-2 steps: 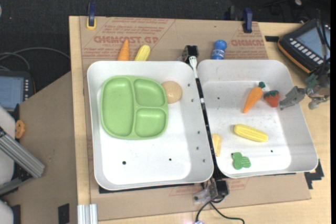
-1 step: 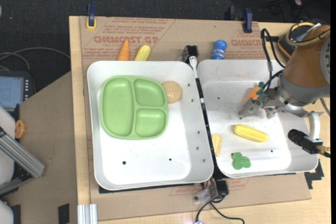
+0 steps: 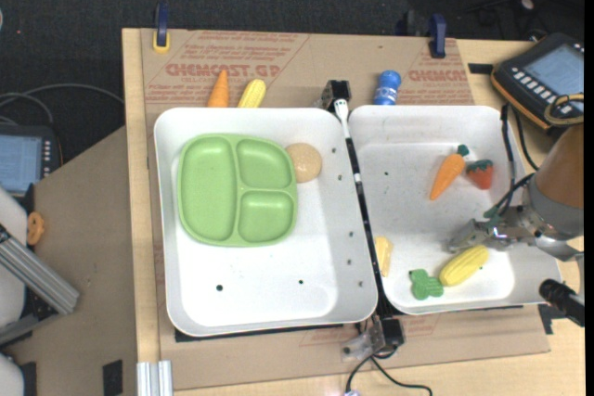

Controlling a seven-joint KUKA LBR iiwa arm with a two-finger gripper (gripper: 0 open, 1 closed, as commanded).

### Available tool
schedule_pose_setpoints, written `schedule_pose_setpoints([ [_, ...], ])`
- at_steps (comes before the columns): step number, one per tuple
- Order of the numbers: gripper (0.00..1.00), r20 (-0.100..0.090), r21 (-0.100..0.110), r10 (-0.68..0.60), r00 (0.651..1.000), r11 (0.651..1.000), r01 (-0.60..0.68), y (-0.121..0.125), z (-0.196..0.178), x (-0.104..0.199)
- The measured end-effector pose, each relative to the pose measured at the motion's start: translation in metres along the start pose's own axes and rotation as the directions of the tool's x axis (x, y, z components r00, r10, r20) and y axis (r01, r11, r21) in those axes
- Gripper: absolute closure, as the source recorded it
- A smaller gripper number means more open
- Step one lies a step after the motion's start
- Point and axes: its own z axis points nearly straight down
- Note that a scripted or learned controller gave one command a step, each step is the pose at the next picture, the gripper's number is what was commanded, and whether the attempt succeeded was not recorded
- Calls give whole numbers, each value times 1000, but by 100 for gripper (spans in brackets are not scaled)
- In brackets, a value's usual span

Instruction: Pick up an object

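Note:
The right bin (image 3: 408, 144) holds an orange carrot (image 3: 445, 175) with a red strawberry (image 3: 480, 172) beside it near the far right. A yellow corn cob (image 3: 463, 265) lies at the front, with a green piece (image 3: 426, 285) just left of it. A small pale yellow piece (image 3: 382, 255) rests against the bin's left wall. My gripper (image 3: 478, 236) reaches in from the right, low over the bin floor, just above and behind the corn cob. I see nothing held in it.
The left bin (image 3: 269, 283) carries a green divided plate (image 3: 237, 188) and a tan round piece (image 3: 304, 161). Behind the bins lie a second carrot (image 3: 218, 90), a yellow item (image 3: 251, 93) and a blue bottle (image 3: 388, 88). A control pendant (image 3: 548, 79) sits at the far right.

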Motion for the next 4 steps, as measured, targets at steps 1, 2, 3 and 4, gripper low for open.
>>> schedule_pose_setpoints([
  [1,0,3,-15,-15,1000,1000,15,79,-3,62],
  [2,0,4,-16,-10,1000,1000,10,150,-4,56],
  [3,100,4,-11,-9,1000,1000,10,147,-14,55],
  [4,100,-3,-9,-15,1000,1000,15,88,-108,149],
])
